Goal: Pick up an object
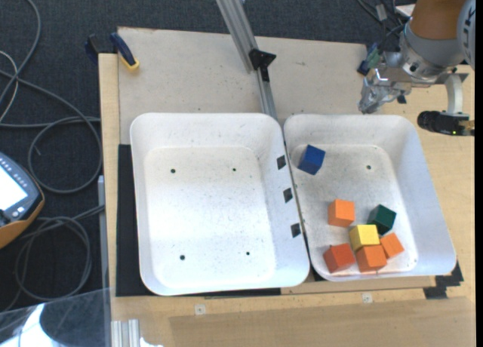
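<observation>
On the left side of the bench (189,74) lies the left bin (151,262), and I see no objects in it, only small dark dots on its floor. Just beside it, with touching rims, is the right bin (430,194), which carries all the objects. Near its far left corner the blue cube (310,159) sits alone, well apart from the others. In the near part of this bin there is a cluster: an orange cube (341,213), then a red-orange block (339,257) near the near edge, a yellow cube (364,235) that seems to rest partly on an orange block (370,258), a dark green cube (383,218), and one more orange piece (392,245) at the right of the group.

The gripper (375,99) hangs above the bench beyond the far edge of the right bin, outside it. Nothing is between its fingers (how wide they stand apart I cannot tell at this size).

In my judgement the task is at its very beginning: no object is lifted, all lie in the bin. What is left is to choose one, come down over it, close and lift. The lone blue cube looks the easiest choice.
</observation>
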Robot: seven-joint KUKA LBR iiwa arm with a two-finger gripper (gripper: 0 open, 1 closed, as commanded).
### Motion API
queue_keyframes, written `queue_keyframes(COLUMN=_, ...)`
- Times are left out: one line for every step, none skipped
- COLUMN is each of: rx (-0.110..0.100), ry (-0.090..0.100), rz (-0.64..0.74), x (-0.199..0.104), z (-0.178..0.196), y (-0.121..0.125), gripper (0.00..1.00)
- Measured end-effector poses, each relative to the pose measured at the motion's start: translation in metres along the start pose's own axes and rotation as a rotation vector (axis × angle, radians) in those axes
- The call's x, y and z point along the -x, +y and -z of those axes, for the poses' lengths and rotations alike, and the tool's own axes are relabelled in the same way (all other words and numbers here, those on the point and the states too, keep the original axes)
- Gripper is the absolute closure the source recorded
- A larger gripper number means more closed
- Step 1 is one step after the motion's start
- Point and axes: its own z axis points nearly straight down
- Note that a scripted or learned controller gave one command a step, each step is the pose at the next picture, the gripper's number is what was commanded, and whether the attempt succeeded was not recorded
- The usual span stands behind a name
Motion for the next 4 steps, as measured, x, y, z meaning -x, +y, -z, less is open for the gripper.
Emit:
queue_keyframes(rx=-0.007, ry=0.003, rz=0.003, x=-0.049, z=-0.002, y=-0.030, gripper=1.00)
queue_keyframes(rx=-0.008, ry=0.004, rz=0.004, x=-0.101, z=-0.010, y=-0.048, gripper=1.00)
queue_keyframes(rx=-0.006, ry=0.004, rz=0.006, x=-0.153, z=0.006, y=-0.068, gripper=1.00)
queue_keyframes(rx=-0.007, ry=0.004, rz=0.006, x=-0.207, z=0.004, y=-0.080, gripper=1.00)
